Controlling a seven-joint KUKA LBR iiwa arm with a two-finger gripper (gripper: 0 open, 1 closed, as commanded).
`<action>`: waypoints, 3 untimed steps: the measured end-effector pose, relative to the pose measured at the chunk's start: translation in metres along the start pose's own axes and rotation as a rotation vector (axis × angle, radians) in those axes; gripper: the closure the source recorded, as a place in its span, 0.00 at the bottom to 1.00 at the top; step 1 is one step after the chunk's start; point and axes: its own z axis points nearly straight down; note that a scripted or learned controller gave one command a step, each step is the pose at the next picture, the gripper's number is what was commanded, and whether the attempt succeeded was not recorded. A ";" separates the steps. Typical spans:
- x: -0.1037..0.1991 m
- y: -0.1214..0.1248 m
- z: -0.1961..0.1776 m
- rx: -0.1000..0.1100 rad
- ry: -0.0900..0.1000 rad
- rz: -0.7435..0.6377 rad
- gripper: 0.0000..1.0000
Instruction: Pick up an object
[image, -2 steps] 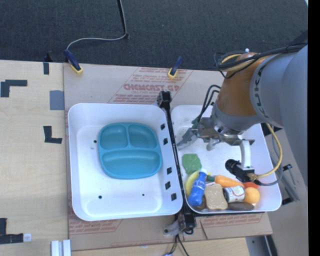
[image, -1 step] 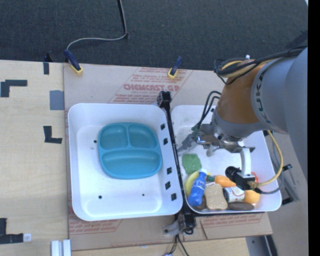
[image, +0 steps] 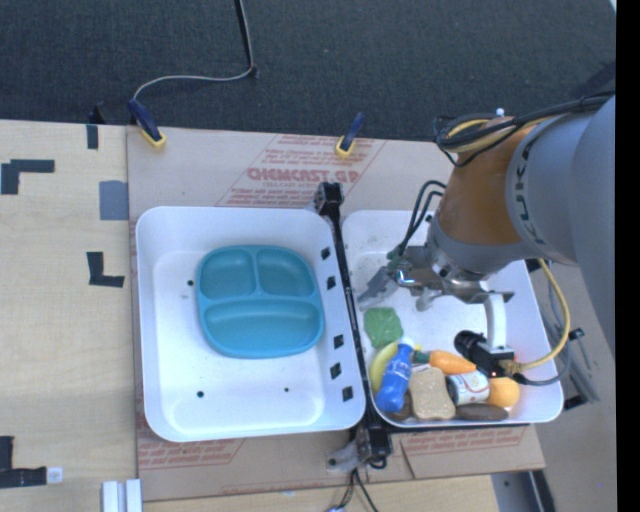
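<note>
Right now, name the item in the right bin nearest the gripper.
The green item, just below the gripper; the bottle, bread and carrot lie lower.

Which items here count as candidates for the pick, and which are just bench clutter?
For the pick: gripper; green piece, blue bottle, bread slice, carrot, orange, all in the right bin.

Lying about: blue divided plate in the left bin; yellow clamps; black cable.
</note>
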 end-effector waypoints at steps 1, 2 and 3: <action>0.000 0.000 0.000 0.000 0.000 0.000 0.00; 0.000 0.000 0.000 0.000 0.000 0.000 0.00; 0.000 0.000 0.000 0.000 0.000 0.000 0.00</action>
